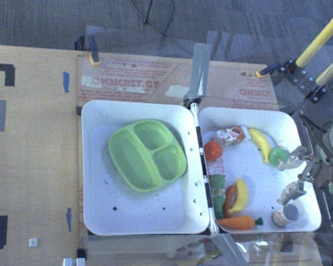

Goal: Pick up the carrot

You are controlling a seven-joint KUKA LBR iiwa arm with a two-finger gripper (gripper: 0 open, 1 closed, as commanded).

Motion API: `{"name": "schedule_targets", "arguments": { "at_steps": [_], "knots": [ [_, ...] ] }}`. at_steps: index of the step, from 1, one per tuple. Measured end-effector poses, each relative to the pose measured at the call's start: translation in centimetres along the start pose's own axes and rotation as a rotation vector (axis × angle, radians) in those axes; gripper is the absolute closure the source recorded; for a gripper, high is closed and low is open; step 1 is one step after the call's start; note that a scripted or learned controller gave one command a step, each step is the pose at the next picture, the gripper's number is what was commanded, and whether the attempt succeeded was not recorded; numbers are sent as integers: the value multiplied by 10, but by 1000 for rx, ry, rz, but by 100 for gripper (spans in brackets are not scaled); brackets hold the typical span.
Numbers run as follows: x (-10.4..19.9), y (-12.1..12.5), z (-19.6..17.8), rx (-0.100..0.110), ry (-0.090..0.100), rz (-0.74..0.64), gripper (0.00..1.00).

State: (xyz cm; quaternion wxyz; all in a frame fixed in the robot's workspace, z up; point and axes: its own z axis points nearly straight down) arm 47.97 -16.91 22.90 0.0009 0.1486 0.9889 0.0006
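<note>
The carrot point(237, 222), orange with a green stub at its right end, lies flat along the front wall of the right bin point(264, 179). My gripper point(294, 173) hangs over the right side of that bin, up and to the right of the carrot and well apart from it. Its two grey fingers point(297, 154) stand spread, so it is open with nothing between them.
Also in the right bin are a banana point(259, 143), a green ball point(277, 156), a tomato point(213, 150), a red-labelled can point(231, 135), a yellow fruit point(240, 196) just above the carrot, and a small jar point(284, 215). A green divided plate point(147, 155) lies in the left bin.
</note>
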Motion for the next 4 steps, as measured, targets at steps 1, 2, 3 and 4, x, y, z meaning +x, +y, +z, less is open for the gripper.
{"name": "schedule_targets", "arguments": {
  "at_steps": [1, 2, 3, 4],
  "knots": [
    [-2, -8, 123, 0, -2, -49, 0],
    [-12, -30, 139, 0, -10, -421, 0],
    [-29, 47, 139, 1, -16, -223, 0],
    [-56, 16, 50, 0, -3, -326, 0]
  ]
}}
